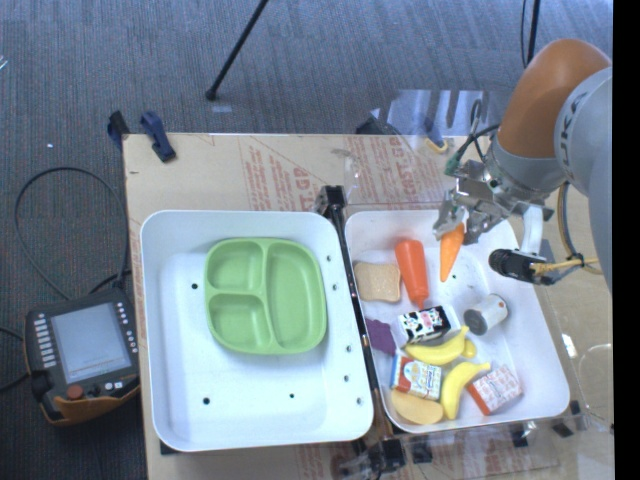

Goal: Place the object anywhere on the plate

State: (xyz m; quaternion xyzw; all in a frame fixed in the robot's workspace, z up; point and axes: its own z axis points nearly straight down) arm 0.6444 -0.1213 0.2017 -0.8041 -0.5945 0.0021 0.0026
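A green plate (pixel 266 294) with three compartments lies in the left white bin (pixel 175 368), with nothing on it. Over the back of the right bin (pixel 545 353), my gripper (pixel 462 220) is shut on the thick end of an orange carrot (pixel 450 255). The carrot hangs point down, just right of an orange cylinder (pixel 410 270). Gripper and carrot are well to the right of the plate, across the wall between the two bins.
The right bin also holds a toast slice (pixel 377 281), a cow-patterned carton (pixel 425 323), two bananas (pixel 442 349), a grey can (pixel 486 315), a purple piece (pixel 379 336), a juice box (pixel 418 376) and a red box (pixel 495 390).
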